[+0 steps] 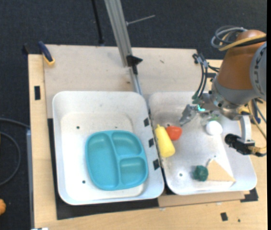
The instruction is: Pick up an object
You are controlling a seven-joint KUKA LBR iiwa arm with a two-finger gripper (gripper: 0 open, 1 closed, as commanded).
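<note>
**No object lifted yet; my pincer hung over the right bin**

I was reaching into the right bin (250, 174) from the 3 o'clock side of the camera view. My pincer (189, 114) was over the upper part of this bin, at about 11 o'clock from the bin's middle. I could not tell how it stood, because it was small and dark against the white floor. I saw nothing in it, so I judged that the pick was not done.

The things I could take were all lying in the right bin. The yellow object (164, 141) lay along the left wall, at about 9 o'clock. The small red object (174, 132) touched it on its upper right side, and it was the nearest thing to my pincer, at about 7 o'clock from it. A white ball (214, 127) lay near my wrist, at about 4 o'clock from the pincer. A dark green object (201, 173) and a tan wedge (218, 171) lay just beside each other at about 6 o'clock in the bin.

The left bin (65, 109) held a blue divided plate (117, 159).

What remained, in my judgement, was the whole grasp: to go down on one object, to pinch it and to lift it.
</note>
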